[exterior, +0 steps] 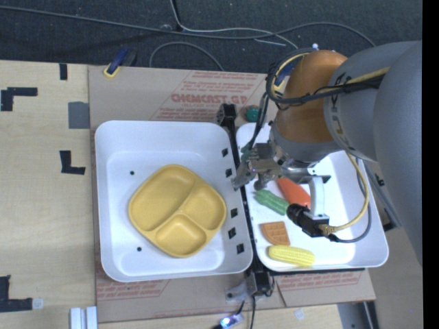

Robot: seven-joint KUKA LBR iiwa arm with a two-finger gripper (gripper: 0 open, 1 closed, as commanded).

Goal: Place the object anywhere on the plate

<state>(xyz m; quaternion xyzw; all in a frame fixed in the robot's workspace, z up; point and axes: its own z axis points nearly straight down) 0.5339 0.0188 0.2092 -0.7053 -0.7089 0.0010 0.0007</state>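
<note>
Carrot [295, 192] looks light, stiff, smooth; best gripped mid-body for the plate [178, 210]. Gripper [257, 173] state unclear.

yellow three-compartment plate [178, 210] flat in left bin [113, 184]

Light is even and fairly bright, falling from overhead, with no hard shadows. The white bins [110, 184] are close to washed out, their walls showing only faint grey shading; a soft shadow lies under the yellow plate [177, 210] toward 6 o'clock. The orange band [305, 101] carries a dull sheen. The arm [391, 108], at 3 o'clock and nearest the lens, is slightly soft. Overall the picture is low in detail, mildly grainy, and dark along the carpet at 12 o'clock.
</note>
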